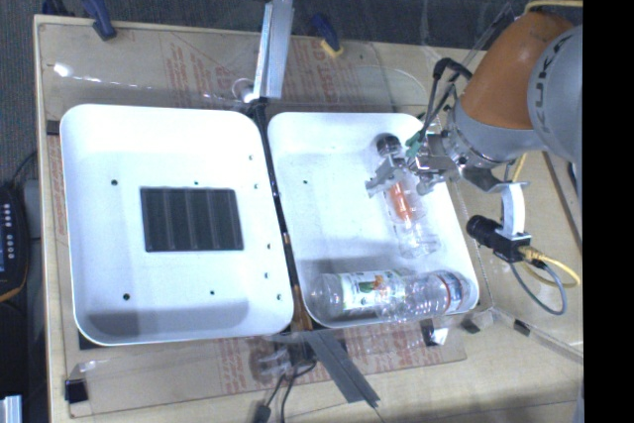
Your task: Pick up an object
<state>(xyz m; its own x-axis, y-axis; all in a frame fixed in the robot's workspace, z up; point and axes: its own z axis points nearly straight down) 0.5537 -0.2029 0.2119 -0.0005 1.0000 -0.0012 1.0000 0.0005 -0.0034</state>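
The arm (515, 94) is reaching in over the right bin (317, 213), while the left bin (99, 213) is holding only a dark ridged block (191, 219). A large clear bottle (391, 295) with a label is lying on its side along the near wall of the right bin, untouched. A smaller clear bottle (408, 213) with orange contents is lying near the far right corner, and the gripper (401, 175) is sitting right over its upper end. Whether the gripper is closed on it, I cannot tell. Judging from this, nothing is lifted yet; the grasp and raise are remaining.
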